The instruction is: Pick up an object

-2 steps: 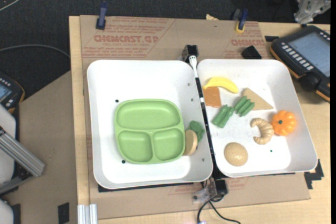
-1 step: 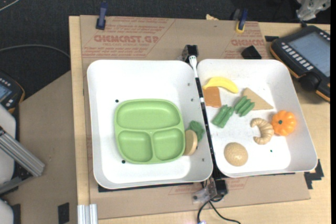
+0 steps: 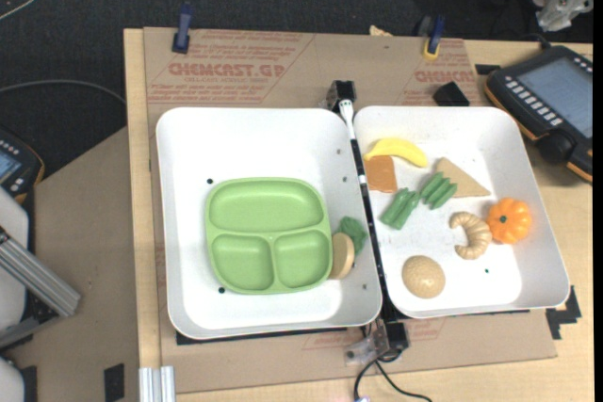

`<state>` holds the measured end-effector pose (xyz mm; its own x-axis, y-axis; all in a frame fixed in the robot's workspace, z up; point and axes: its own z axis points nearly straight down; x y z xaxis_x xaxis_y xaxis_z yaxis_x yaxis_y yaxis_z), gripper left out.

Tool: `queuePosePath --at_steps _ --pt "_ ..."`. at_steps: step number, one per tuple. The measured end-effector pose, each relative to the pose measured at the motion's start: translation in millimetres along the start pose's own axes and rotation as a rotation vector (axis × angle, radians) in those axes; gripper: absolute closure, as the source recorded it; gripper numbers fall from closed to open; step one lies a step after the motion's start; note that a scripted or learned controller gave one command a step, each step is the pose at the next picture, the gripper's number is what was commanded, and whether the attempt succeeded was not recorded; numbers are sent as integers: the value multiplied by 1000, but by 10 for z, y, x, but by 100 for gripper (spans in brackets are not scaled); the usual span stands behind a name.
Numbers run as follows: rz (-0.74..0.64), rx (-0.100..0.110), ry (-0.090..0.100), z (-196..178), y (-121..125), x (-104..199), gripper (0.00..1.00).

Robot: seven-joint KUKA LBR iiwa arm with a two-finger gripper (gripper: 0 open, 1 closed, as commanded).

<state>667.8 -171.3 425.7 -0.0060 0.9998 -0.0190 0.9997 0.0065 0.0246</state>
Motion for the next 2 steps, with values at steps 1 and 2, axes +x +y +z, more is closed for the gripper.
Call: queuePosePath --at_steps 1,2 --pt "-1 -4 -3 -113 8 -1 100" --pt "-1 -8 -6 -223 16 -3 100"
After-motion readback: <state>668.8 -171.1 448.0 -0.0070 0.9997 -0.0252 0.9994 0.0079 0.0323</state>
